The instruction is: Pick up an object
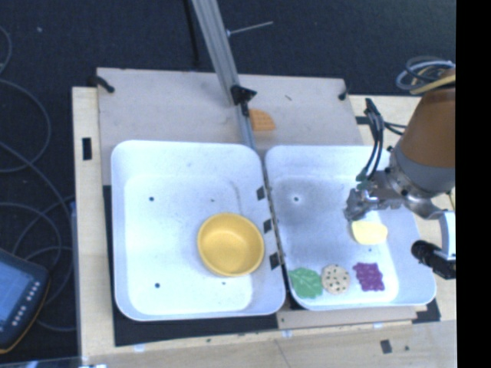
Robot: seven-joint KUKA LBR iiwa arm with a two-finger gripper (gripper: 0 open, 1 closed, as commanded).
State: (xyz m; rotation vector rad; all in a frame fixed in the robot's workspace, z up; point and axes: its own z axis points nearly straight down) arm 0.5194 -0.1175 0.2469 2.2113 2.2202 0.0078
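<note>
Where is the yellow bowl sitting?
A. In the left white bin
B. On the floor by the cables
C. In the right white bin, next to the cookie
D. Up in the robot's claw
A. The yellow bowl sits upright in the left white bin, while the cookie lies in the right white bin.

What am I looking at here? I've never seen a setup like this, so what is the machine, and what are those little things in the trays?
A single camera looks down at a slant on a bench. The grey and orange shape on the right is a robot arm; its claw hangs over the right bin, just above a pale yellow object. I can't tell whether it grips anything. Along that bin's near edge lie a green piece, a cookie and a purple piece. The left bin holds a yellow bowl.
</note>
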